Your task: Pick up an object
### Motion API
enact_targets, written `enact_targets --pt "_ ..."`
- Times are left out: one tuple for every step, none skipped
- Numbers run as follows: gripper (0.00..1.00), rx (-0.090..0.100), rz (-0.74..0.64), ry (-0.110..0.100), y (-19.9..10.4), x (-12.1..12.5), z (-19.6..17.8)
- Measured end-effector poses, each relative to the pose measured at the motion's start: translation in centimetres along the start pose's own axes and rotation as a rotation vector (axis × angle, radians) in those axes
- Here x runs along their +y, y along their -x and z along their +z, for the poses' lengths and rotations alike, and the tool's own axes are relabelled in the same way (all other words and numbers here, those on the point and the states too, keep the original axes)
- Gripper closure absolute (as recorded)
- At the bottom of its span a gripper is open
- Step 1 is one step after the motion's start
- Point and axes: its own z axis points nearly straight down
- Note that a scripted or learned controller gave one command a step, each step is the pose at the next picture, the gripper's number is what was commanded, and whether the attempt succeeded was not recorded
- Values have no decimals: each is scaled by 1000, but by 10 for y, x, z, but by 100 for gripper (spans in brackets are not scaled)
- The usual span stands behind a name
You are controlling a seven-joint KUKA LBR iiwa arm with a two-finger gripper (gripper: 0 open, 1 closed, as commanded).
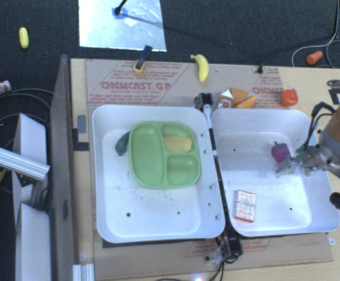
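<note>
The right bin (293,215) holds a small purple fruit-like object (280,152) near its right side and a red and white packet (245,205) near its front left. My gripper (286,167) reaches in from the right and sits low in this bin, just below and beside the purple object. I see nothing held in it. The left bin (108,204) holds a green divided plate (163,155) with a yellow item (178,143) in one compartment. A dark green item (122,143) lies at the plate's left edge.
Behind the bins on the board lie a banana (202,67), orange toy pieces (240,98), a red round object (288,98) and a blue and yellow tool (142,59). A black divider (213,151) runs between the bins. Cables lie at the far right.
</note>
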Motion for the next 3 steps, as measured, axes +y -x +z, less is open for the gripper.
enact_targets --pt "0 1 -13 5 -29 51 32" --pt "100 2 -10 7 -27 51 19" --pt "100 4 -16 0 -97 109 30"
